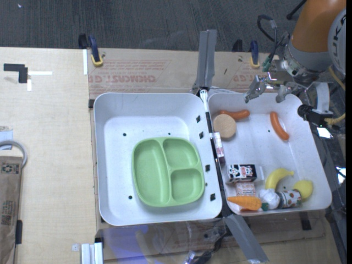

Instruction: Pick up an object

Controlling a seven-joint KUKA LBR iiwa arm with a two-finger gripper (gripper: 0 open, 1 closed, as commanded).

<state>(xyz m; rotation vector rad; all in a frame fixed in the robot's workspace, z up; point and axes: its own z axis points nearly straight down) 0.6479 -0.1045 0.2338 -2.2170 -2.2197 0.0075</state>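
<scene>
My gripper (268,91) hangs over the far edge of the right bin (300,158), fingers spread apart with nothing between them. Below it in that bin lie an orange sausage (235,115), a round tan bun (224,126) and a second sausage (279,126). Toward the near end sit a small black-and-white carton (242,172), a yellow banana (278,176), a carrot (245,203), a lemon-like yellow piece (304,188) and a small bottle (287,198).
The left bin (113,147) holds a green divided plate (168,171). A grey post (206,59) rises at the back between the bins. Cardboard lines the bench behind, with clamps (94,54) at the edge.
</scene>
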